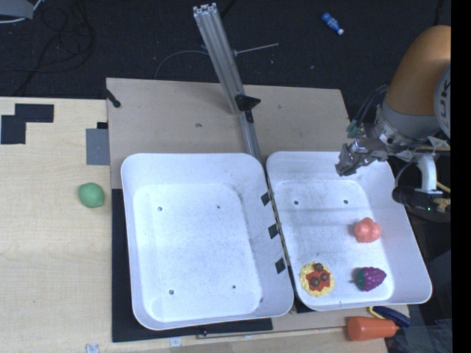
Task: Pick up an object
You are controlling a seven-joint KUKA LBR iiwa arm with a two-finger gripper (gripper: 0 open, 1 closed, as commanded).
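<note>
You see the gripper (352,162), grip state indiscernible, poised over the right bin's (412,256) far edge; approach next demands descending toward the pink toy (366,230).

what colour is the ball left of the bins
Green; the ball lies on the bench, seen in the camera view.

A robot lab bench.
Two white bins (193,169) on a plywood board (176,116), loose cables (44,20) behind, a metal rail (224,65) leaning across.

The hand (352,160) is too small and dark to read its grip, and the arm (421,72) is cut off at the right.
</note>
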